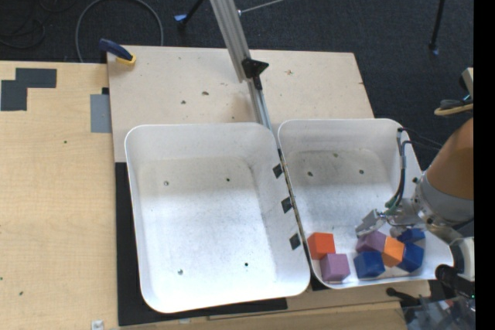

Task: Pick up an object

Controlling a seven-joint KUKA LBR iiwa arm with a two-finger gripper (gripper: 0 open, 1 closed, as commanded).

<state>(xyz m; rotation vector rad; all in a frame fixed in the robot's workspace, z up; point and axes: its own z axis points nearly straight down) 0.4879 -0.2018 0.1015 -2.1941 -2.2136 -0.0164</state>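
Reaching in from three o'clock, the arm [452,174] sets its gripper [379,222] low in the right bin [340,137], at the bin's five o'clock corner. Whether the gripper is released or clenched cannot be told; nothing visibly sits within it. Candidate objects cluster there: an orange cube [321,244], a purple cube [334,267], blue blocks [370,264] and a small orange block [394,250], touching or just beside one another. Judged step: descent onto the cluster, grasp not yet made. Next move calls for isolating one block and closing squarely. The left bin [147,166] rests on the worktop [46,189].
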